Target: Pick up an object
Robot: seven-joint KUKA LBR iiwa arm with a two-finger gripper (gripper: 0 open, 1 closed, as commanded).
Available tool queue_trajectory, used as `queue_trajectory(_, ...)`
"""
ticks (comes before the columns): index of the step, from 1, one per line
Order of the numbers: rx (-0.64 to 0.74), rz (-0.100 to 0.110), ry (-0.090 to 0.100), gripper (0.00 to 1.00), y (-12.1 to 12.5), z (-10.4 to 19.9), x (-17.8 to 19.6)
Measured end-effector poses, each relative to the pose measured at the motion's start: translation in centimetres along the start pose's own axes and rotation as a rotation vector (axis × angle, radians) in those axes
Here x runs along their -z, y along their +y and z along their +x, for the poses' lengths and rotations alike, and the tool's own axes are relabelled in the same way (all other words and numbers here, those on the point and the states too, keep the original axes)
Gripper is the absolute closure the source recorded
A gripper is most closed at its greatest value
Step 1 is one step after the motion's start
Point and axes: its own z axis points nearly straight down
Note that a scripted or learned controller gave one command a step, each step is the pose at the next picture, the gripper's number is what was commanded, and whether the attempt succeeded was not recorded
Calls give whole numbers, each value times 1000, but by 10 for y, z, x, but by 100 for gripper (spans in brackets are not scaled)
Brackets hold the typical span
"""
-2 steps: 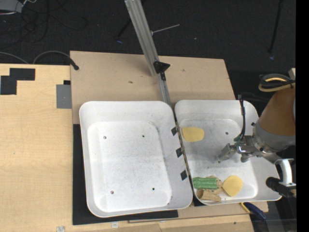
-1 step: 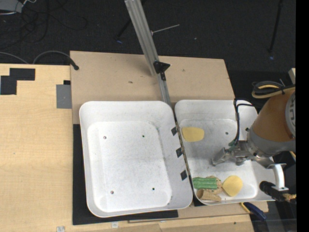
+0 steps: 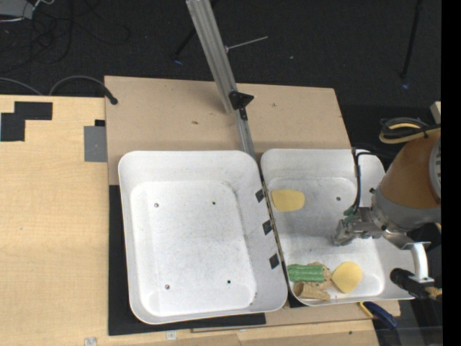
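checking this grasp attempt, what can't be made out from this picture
- Gripper, camera view: too small and blurred to tell the finger state or whether it touches the right bin.
- Tan object: partly under the green object; identity unclear.
- Arm: cut off by the right edge.
- Yellow round object: too small to identify.

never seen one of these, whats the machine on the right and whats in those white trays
It is a robot arm, grey with an orange band, reaching in from the right. One fixed camera looks down at a slant on the bench. At the arm's end is a gripper, a two-finger clamp, low in the right bin. No item shows between its fingers. That bin holds a flat yellow piece, a green item, a round yellow item and a tan scrap. The left bin sits beside it.
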Motion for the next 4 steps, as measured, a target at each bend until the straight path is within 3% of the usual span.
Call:
queue_trajectory(2,7,-6,-3,100,-11,-1,119)
queue_trajectory(3,8,-2,-2,100,-11,-2,133)
queue_trajectory(4,11,0,0,100,13,42,128)
